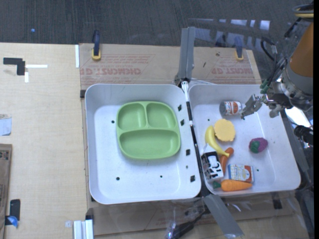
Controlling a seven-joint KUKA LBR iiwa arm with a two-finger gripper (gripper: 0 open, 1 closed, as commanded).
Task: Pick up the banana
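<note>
Cardboard [149, 63] behind the bins reads "CHEMCAT" upside down. Yellow banana [213, 139] lies in right bin [279, 183], partly hidden under a round yellow disc [224, 130]. My gripper [253, 105] hovers right of a small labelled can [231, 107], text unreadable; fingers too blurred, can't tell their state. Green moulded tray [148, 129] in left bin [99, 183].

Lab test cell, not a kitchen. My bench [40, 133] is bare plywood with two white bins [99, 183] clamped side by side, cardboard sheet [134, 66] at the far edge held by orange clamps [95, 51], toy food [224, 131] in the right bin, dark carpet [124, 9] beyond.
</note>
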